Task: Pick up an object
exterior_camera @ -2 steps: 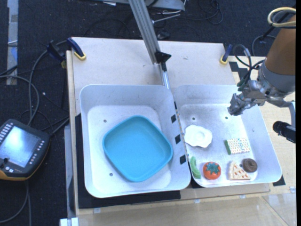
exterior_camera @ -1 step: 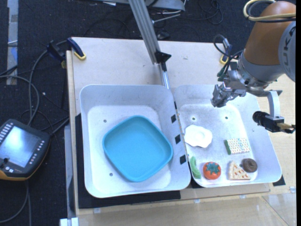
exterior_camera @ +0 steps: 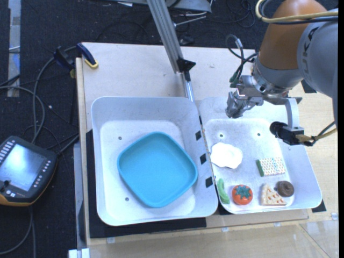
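My gripper [exterior_camera: 235, 109] hangs over the far left corner of the right bin [exterior_camera: 304, 172], above its rim, and nothing shows between its fingers. Below it in that bin lie a white lump [exterior_camera: 226, 155], a green-and-white patterned block [exterior_camera: 271, 166], a red tomato-like toy [exterior_camera: 242, 194], a pizza-slice toy [exterior_camera: 272, 195], a brown doughnut-like piece [exterior_camera: 284, 188] and a green strip [exterior_camera: 220, 188] against the left wall. The white lump is the nearest of them, a short way towards the camera from the gripper.
The left bin [exterior_camera: 107, 122] holds a light blue square dish [exterior_camera: 156, 168]. A slanted metal pole [exterior_camera: 171, 34] rises from between the bins. A black clamp part [exterior_camera: 284, 131] sticks out over the right bin's far side. Cables and a pendant [exterior_camera: 21, 168] lie off the bench.
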You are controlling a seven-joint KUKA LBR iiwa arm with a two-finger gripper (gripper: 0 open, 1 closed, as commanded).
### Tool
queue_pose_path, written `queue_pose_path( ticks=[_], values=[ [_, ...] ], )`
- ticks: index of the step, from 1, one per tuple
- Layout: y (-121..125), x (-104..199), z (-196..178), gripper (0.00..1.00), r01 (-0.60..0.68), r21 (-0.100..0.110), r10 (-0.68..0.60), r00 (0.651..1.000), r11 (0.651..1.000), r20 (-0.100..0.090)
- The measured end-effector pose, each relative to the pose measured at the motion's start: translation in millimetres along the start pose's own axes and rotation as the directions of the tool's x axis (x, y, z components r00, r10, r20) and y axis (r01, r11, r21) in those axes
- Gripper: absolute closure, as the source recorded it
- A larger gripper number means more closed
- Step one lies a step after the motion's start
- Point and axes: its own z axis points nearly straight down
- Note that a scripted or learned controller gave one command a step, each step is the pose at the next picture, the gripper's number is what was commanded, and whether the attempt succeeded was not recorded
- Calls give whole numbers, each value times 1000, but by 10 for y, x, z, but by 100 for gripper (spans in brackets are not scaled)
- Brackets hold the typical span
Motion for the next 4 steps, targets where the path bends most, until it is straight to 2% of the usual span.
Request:
queue_pose_path(
  ticks=[1, 2, 3, 4],
  values=[
    [164, 409, -7, 100, 0, -1, 0, 1000, 1000, 1],
    [348, 845, 152, 100, 0, 1, 0, 1000, 1000, 0],
    [483, 1407, 266, 100, 1, 1, -1, 1000, 1000, 0],
    [487, 1380, 258, 0, -3, -1, 3, 1000, 1000, 1]
  ],
)
